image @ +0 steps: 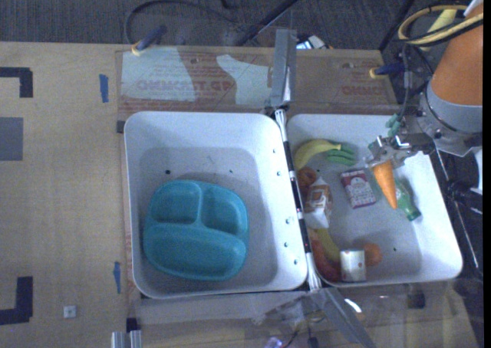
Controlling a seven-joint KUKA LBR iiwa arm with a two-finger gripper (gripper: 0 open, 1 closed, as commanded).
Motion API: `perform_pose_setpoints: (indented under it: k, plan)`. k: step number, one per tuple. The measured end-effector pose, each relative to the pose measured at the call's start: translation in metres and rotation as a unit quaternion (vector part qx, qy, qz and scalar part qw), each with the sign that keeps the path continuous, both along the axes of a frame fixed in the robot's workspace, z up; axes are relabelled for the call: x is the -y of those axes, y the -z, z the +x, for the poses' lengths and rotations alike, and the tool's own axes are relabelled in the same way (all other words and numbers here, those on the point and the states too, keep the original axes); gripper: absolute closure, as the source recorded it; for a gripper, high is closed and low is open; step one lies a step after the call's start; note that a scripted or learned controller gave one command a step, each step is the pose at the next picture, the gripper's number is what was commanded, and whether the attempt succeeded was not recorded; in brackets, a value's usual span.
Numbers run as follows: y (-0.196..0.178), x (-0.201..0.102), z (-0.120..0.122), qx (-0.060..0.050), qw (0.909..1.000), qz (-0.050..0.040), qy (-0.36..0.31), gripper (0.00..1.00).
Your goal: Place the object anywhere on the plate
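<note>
A teal plate [196, 228] with three compartments lies in the left bin [146, 136]. My gripper [386, 150] hangs over the back right part of the right bin [441, 247]. Directly below it lies an orange carrot [385, 182], its thick end touching or just under the gripper tip. A green bottle [406, 202] lies against the carrot's right side. I cannot make out whether the carrot is held.
The right bin also holds a yellow banana [313, 150] with a green item [342, 156] beside it, a red box [358, 188], a silver can [353, 264], an orange ball [372, 253] and several small toys along the left wall [316, 195]. Cables and stand legs lie beyond the bench.
</note>
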State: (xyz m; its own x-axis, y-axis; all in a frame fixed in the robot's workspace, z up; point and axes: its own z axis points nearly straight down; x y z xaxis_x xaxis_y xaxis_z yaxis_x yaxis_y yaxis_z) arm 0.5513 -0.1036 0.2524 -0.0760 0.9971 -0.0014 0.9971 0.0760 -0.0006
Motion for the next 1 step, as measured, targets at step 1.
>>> perform_pose_setpoints:
  k: [1]
  plan:
    - [0.0680, -0.0768, 0.0130, -0.001, 0.9937, 0.0014, -0.112, 1.00]
